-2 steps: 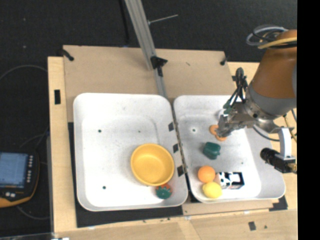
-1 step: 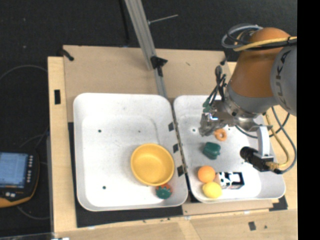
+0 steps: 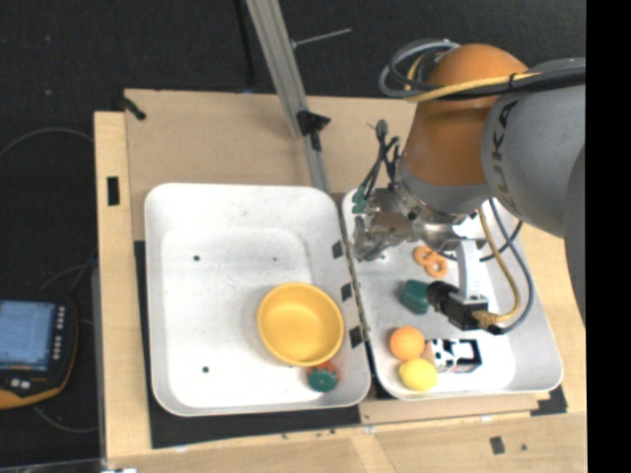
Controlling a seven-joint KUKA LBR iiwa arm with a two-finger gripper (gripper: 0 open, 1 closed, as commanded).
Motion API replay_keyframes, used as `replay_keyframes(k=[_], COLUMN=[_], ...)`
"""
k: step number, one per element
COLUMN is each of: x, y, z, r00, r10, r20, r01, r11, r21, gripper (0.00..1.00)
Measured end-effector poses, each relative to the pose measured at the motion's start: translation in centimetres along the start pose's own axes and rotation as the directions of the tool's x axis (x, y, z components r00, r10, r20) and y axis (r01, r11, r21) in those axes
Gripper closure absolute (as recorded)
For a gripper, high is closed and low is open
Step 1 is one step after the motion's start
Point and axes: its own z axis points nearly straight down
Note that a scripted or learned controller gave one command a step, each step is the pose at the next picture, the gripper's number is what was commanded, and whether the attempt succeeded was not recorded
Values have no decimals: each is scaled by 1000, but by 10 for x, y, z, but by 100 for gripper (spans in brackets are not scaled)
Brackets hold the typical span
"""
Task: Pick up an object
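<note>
Hanging over the left side of the right bin (image 3: 532,368), my fingers (image 3: 367,244) sit close to the wall between the two bins. They are dark and tangled up with wires from above, so I cannot tell if they are open or closed. I see nothing in them.

Just beside them, to the right, lies a small orange ring (image 3: 429,257). It looks light and maybe a bit soft. I think it lies too flat to grab from the sides, so I would pinch one side of its rim.

Near it, lower down, is a green block (image 3: 414,296). It looks hard and light with chunky sides, so I guess it is the easiest thing to squeeze across the middle.

Farther down are an orange ball (image 3: 405,343) and a yellow ball (image 3: 418,374), touching each other. Round and smooth things can slip or roll away, so I would grab right across the widest part.

In the left bin (image 3: 197,225), a yellow bowl (image 3: 301,323) stands open side up. It looks stiff and light, and I would take it by the rim.
</note>
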Motion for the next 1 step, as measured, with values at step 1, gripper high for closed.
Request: replay_keyframes(k=[1], x=[45], y=[-4], z=[5], r00=[1000], r10=[1], r20=[0], r01=[-1], r11=[1000], r21=[2], gripper=[100])
